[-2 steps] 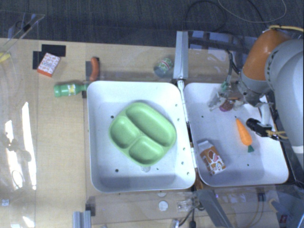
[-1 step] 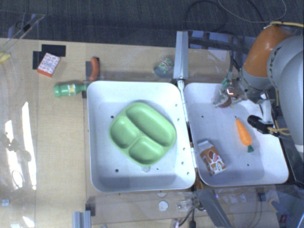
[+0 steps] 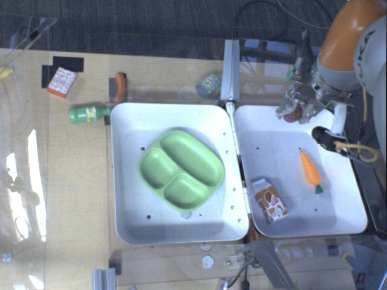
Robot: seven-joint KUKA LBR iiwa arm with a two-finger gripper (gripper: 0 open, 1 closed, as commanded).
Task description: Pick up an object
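My gripper [image 3: 295,109] hangs over the far edge of the right bin [image 3: 344,222], below the orange band of the arm. A small dark reddish shape [image 3: 294,116] sits right under it; whether it is held is unclear. An orange carrot [image 3: 311,168] with a green tip lies in the right bin, toward its right side. Closer to the bin's front left, a small brown and white carton [image 3: 271,202] lies tilted. The left bin [image 3: 124,222] holds a green divided plate [image 3: 181,168] in its middle.
On the bench left of the bins lie a green bottle [image 3: 87,113], an orange and white box [image 3: 62,81] and a red-handled tool [image 3: 120,87]. A greenish can [image 3: 208,84] lies behind the left bin. A metal post [image 3: 228,71] stands between the bins. Cables hang by the arm.
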